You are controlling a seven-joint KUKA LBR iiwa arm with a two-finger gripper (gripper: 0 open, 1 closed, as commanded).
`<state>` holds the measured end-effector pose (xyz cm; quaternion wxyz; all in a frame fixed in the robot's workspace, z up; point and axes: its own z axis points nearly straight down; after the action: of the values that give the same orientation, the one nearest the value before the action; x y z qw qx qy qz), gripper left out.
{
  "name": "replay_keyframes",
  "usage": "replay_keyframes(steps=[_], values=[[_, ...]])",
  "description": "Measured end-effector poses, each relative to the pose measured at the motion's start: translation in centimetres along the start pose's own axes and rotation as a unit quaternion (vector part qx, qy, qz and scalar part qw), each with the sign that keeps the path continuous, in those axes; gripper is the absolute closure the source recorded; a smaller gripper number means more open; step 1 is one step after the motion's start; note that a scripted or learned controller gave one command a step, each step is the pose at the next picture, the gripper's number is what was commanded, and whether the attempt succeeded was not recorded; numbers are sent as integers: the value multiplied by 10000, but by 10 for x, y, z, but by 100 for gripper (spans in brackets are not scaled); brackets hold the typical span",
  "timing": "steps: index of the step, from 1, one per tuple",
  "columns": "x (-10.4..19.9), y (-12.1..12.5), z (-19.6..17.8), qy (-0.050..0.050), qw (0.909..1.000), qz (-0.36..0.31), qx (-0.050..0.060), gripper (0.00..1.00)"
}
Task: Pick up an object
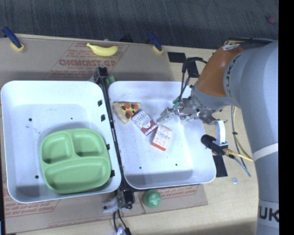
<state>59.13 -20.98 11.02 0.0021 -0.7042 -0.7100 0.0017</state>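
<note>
**Gripper low over the right bin, nothing visibly held**

The arm's grey bulk and orange band hide the right bin's far right corner, and the frame's edge cuts the arm off. The gripper is small and cluttered with metal parts; its fingers seem slightly parted, with nothing between them, though the view is poor.

The arm reaches in from the right, wrist bent down, fingers pointing left into the bin. Just below the fingertips lies an orange-and-white packet. Slightly further left is a red-and-white packet, touching a toy pizza slice. Well left, in the other bin, sits a green divided tray. A green ball rests outside, below; a banana lies beyond the bins.
</note>
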Motion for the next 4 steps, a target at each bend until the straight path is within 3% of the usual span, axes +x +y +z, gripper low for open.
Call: replay_keyframes(steps=[1, 2, 3, 4], values=[[-1, 19, -3, -2, 10000, 9, -21, 0], [-1, -45, 19, 0, 10000, 7, -2, 0], [43, 13, 18, -5, 10000, -4, -14, 0], [43, 14, 8, -7, 10000, -17, -7, 100]])
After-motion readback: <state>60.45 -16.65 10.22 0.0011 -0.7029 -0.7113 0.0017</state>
